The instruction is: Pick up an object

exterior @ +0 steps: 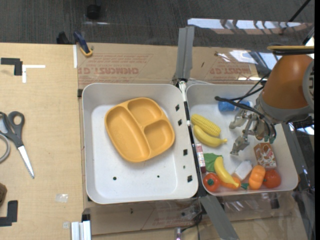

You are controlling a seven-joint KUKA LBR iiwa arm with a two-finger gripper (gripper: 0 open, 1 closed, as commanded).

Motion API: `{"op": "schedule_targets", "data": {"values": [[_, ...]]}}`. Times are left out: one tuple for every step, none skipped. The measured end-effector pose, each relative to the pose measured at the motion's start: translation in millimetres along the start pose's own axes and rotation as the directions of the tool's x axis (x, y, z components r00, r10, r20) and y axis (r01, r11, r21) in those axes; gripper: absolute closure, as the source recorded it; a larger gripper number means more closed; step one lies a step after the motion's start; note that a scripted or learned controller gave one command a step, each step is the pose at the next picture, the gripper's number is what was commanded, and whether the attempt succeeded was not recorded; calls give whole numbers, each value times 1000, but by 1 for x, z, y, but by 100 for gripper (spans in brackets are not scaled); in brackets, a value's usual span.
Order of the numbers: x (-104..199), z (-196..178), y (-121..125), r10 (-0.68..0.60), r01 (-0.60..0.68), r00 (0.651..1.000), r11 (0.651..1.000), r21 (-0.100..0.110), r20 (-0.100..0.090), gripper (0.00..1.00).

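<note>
Banana [209, 137]: in right bin [287, 149] beside corn [206, 125]; light, stiff, smooth plastic by the look; grip across its middle.
Gripper [240, 143]: fingers apart, holding nothing, hovering right of the banana.

Two shallow white bins sit side by side on a bench. The left bin [95, 184] holds a yellow divided plate [139, 129], lying flat toward its upper half. The right bin [287, 176] holds toy food: a corn cob [206, 125] touching a banana [210, 138] at centre left, and along the lower edge a second banana [225, 173], a red pepper [212, 183], an orange pepper [256, 177] and a tomato [272, 178]. The arm's gripper [241, 139] hangs over the bin's middle, fingers pointing down, beside a small printed carton [264, 155]. Scissors [18, 139] lie at the frame's left edge.
</note>
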State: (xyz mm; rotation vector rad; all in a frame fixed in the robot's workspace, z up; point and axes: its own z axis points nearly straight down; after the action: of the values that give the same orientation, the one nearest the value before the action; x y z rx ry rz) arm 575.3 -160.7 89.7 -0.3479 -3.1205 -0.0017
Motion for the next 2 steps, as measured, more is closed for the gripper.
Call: {"op": "schedule_targets", "data": {"values": [[-61, 2, 44, 119, -119, 992, 993, 10, -35, 0], [-26, 0, 74, 171, -171, 985, 985, 1, 1, 0]]}}
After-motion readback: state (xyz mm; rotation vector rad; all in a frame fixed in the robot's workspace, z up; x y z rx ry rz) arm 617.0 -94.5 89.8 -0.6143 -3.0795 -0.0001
